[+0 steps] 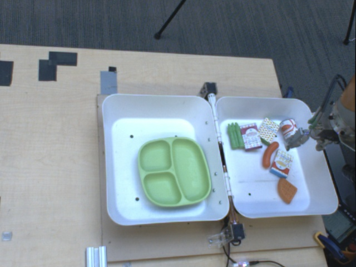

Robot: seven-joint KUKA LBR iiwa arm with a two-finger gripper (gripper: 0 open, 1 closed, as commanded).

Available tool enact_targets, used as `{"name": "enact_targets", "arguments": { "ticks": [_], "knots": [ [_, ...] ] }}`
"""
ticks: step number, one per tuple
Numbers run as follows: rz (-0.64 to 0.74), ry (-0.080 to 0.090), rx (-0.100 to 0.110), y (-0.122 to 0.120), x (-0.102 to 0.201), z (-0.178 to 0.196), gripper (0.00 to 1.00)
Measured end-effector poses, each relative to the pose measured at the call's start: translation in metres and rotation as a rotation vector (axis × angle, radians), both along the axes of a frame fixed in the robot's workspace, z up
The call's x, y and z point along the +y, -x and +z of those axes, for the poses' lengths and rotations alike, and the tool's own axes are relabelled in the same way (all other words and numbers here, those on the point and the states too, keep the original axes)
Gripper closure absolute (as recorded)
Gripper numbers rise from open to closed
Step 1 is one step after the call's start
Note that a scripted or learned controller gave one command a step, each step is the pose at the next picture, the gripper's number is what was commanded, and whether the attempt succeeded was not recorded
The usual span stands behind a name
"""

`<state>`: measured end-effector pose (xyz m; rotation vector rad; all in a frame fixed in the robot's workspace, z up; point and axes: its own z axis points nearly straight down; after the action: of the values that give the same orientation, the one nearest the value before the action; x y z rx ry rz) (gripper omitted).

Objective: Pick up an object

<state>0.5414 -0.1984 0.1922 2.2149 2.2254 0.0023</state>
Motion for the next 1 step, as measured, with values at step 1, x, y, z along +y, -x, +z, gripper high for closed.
{"name": "enact_targets", "arguments": {
  "ticks": [1],
  "knots": [
    [-0.003,0.002,-0.004,0.053,0.0086,-0.1061,0.0]
  ]
}}
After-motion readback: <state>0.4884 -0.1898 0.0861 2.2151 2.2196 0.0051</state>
